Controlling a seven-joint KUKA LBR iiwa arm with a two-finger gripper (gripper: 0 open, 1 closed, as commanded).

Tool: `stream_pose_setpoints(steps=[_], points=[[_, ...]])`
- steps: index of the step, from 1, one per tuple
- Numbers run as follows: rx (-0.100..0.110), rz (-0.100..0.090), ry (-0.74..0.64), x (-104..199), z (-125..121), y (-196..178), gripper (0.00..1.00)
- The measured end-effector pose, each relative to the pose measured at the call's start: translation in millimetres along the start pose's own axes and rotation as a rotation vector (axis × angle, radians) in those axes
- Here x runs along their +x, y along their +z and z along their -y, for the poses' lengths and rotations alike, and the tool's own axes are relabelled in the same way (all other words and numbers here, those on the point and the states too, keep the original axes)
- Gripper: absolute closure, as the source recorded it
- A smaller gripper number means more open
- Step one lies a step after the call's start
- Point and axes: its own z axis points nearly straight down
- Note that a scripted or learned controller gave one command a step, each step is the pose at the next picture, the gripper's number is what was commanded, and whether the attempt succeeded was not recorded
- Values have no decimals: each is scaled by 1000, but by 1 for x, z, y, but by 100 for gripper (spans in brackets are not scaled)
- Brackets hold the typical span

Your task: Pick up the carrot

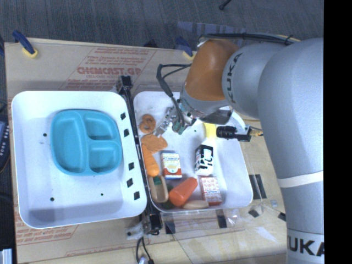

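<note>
A: Working from the near edge back. What is crowding the right bin (242, 169)?

B: An orange-red piece (183, 191) is lying at the near wall beside a small red carton (210, 189). The carrot (150, 162) is lying along the left wall, touching an orange-labelled carton (171, 165). A black-and-white bottle (204, 159) is standing just right of that.

A: And the gripper (177, 121)?

B: It is hovering over the far part, near a pretzel-like ring (147, 124). Jaw state: cannot tell. Nothing is visibly between them.

A: Risks?

B: Descending there is likely missing the carrot. A finger could be catching the wall or the carton.
</note>
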Motion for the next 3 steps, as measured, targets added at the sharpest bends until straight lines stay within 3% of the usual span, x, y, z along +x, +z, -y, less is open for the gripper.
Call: stream_pose_setpoints(steps=[1, 2, 3], points=[[1, 0, 0, 0, 0, 0, 0], [0, 2, -6, -1, -1, -11, 100], [1, 2, -6, -1, -1, -10, 0]])
